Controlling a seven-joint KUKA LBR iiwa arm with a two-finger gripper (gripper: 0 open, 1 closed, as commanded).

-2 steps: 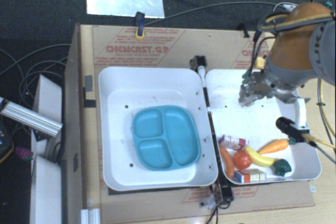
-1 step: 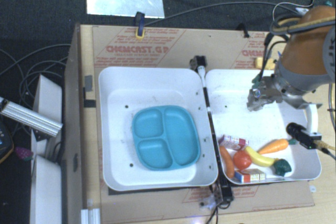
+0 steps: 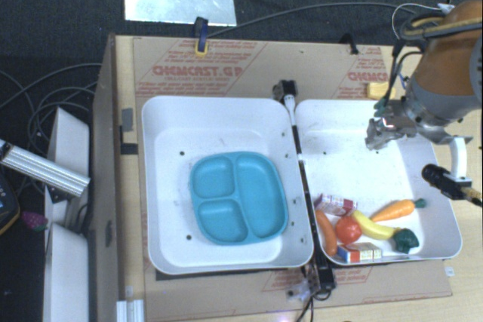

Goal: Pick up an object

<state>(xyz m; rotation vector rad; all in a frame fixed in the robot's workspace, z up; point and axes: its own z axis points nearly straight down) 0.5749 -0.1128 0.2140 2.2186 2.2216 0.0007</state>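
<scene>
Looking at my claw [image 3: 379,133], I see it hanging over the bare top part of the right bin [image 3: 445,237], and I cannot tell how it is set from up here. Nothing is in it.

The toys are all squashed together in the near corner of that bin, well away from the claw. There is a carrot [image 3: 394,210], a banana [image 3: 373,227], a red tomato [image 3: 348,230], a long orange thing [image 3: 326,231], a green piece [image 3: 406,239] and small packets [image 3: 359,254].

I think the pile is the problem. They touch each other, so the claw could bump one and push the rest, or grab two and drop both. The ones by the wall could be hard to reach, and the claw might hit the rim.

The left bin [image 3: 162,162] has a blue tray [image 3: 238,196], flat and hard to pinch.
</scene>
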